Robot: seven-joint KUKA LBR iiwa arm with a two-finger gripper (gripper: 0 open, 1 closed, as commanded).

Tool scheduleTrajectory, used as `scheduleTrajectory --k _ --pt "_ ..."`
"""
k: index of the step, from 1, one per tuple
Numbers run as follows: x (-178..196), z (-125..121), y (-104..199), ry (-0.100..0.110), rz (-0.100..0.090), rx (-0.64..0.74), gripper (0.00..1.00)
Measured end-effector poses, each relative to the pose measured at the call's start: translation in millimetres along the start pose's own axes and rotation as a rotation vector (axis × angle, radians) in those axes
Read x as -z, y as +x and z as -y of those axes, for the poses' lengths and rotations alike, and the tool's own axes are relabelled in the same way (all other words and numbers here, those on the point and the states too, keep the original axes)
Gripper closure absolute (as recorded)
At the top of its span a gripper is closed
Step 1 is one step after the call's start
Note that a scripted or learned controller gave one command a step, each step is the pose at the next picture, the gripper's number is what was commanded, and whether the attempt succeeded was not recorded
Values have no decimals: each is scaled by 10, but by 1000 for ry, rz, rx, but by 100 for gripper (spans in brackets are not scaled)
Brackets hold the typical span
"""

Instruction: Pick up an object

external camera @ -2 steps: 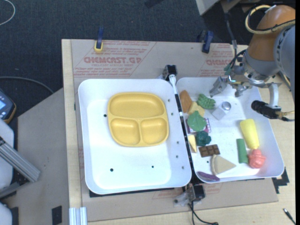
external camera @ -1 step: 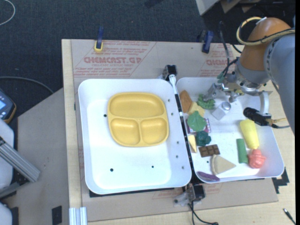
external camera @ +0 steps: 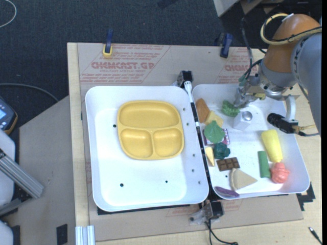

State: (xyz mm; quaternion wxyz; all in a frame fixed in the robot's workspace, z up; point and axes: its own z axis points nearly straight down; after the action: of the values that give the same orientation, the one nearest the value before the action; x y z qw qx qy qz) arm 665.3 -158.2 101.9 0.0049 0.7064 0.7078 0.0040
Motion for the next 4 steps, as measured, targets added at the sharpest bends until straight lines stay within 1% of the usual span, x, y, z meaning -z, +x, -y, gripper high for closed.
scheduleTrajectory --k 1,2,3,4 --pt "443 -31 -36 5 1 -1 100" --pt "1058 0 17 5 2 -1 100" --pt "1251 -14 15 6 1 -1 100" --pt "1266 377 278 16 -3 -1 100"
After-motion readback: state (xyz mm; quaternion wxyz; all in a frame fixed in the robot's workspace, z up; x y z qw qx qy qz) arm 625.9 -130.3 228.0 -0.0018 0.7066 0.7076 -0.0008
